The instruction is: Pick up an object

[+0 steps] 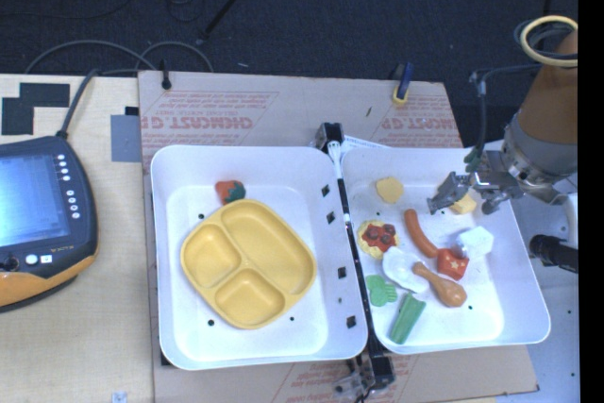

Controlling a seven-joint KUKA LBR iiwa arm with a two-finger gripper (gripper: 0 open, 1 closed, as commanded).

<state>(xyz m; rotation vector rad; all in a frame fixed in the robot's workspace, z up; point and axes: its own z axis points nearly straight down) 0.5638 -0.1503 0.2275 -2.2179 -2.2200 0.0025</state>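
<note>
My gripper [461, 193] hangs over the back right part of the right bin [524, 327], reaching in from the right below the orange band. A small yellow piece [462, 205] lies right at its tip; whether it is gripped is unclear. Several toy foods lie in this bin: a pale yellow round [389, 190], an orange sausage [420, 233], a yellow-and-red piece [377, 237], a red piece [451, 263], a white lump [475, 241], a brown drumstick [441, 285], a green leafy piece [381, 291] and a green stick [408, 318].
The left bin [170, 335] holds a yellow divided plate [247, 262] and a small red-and-green item [229, 191] at its back. A raised divider [344, 241] separates the bins. A teach pendant [38, 212] lies on the bench at far left.
</note>
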